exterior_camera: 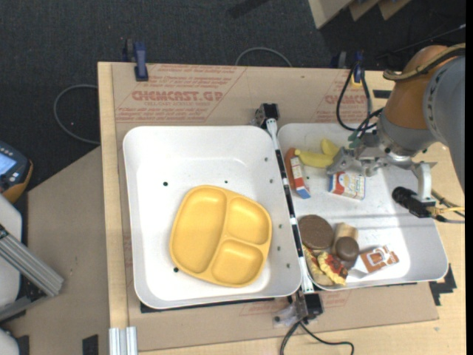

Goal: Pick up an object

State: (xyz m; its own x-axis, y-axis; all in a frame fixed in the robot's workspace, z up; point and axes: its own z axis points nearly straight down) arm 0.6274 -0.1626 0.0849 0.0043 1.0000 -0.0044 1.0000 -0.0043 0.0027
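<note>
The thing nearest my gripper [361,161] is a small carton [347,186], white with blue and red print. It lies flat on the floor of the right bin [414,235], in the far half. The gripper hangs over the carton's far edge, right at it. From this angle I cannot tell whether it is spread or closed, or whether it touches the carton.

Just left of the gripper sits a yellow banana-shaped toy [322,156]. Further left a red and white box [298,173] lies along the bin's left wall.

In the near half of the same bin a brown round lid-like piece [318,231] lies beside a smaller brown cylinder [346,248]. A yellow and red snack bag [328,270] is tucked under them in the near left corner, and an orange and white packet [379,259] lies just to the right.

The left bin [148,168] holds a yellow divided plate [220,235], sitting level toward the near side. Both bins rest on the desk [185,95], a board with red lettering, pinned by two blue clamps [138,59] at its far edge.
</note>
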